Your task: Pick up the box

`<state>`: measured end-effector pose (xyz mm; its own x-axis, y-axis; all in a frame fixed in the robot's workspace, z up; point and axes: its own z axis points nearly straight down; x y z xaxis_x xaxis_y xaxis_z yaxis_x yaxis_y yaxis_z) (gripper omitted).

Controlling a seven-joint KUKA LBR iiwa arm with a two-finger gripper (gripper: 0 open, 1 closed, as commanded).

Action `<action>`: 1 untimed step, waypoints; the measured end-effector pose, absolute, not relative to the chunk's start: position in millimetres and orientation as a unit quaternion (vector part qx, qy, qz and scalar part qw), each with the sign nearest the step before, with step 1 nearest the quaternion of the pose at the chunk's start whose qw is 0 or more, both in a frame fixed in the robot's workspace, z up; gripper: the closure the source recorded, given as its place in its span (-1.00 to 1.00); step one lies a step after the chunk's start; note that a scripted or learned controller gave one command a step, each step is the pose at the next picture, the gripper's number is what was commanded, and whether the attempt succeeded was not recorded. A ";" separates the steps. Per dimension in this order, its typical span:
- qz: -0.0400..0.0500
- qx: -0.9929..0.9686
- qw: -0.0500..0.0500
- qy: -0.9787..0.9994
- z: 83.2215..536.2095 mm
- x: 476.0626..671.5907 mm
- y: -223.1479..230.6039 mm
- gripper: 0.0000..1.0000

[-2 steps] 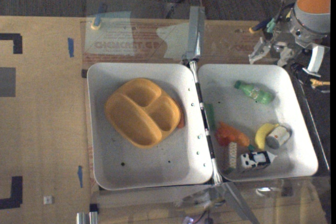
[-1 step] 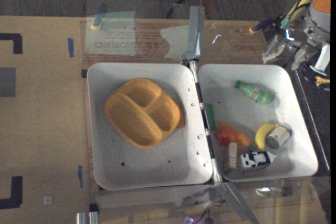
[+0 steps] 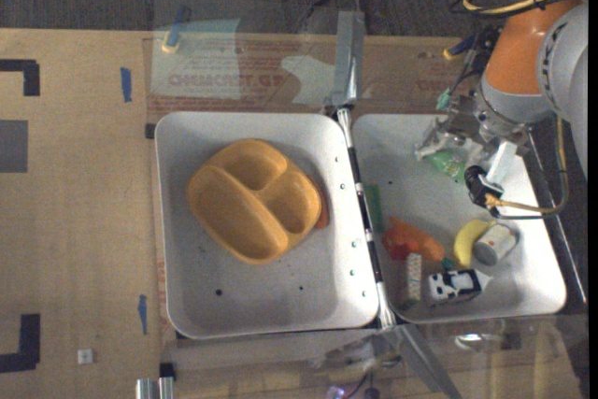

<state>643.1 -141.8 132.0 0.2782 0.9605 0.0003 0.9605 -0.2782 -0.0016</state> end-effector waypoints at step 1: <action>0.000 -0.790 -0.001 -0.613 205.9 609.1 -169.2 -1.00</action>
